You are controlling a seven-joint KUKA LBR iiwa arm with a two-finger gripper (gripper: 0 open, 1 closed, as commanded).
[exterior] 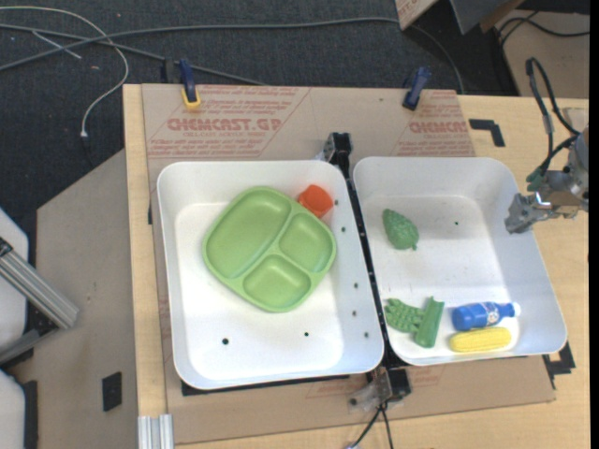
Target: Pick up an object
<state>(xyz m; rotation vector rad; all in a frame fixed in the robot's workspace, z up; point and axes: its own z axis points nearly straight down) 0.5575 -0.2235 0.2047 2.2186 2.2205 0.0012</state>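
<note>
- The gripper [526, 211] hangs at the right rim of the right bin [449, 181], near its far corner; it is small and partly cut off here, so whether it is wide or narrow I cannot tell.
- Nothing appears to sit between its tips, so the pick looks not yet begun.
- Candidates in that bin: a green leafy toy [401, 229] alone near the middle-left, and, crowded along the near wall, a green flat piece [415, 320], a blue bottle [483, 315] and a yellow corn cob [482, 340].
- The leafy toy is probably the best target: it stands apart from its neighbours, leaving room either side. Come straight down over it and close across its narrow width.
- The bottle and corn touch or nearly touch, so a grasp there risks nudging both.
- The left bin [187, 279] holds a green divided plate [270, 249] with an orange object [315, 198] just beside its far edge.
- The bins rest on a worktop [150, 138] covered with cardboard held by clamps [190, 93]; dark carpet and loose cables lie beyond.
</note>
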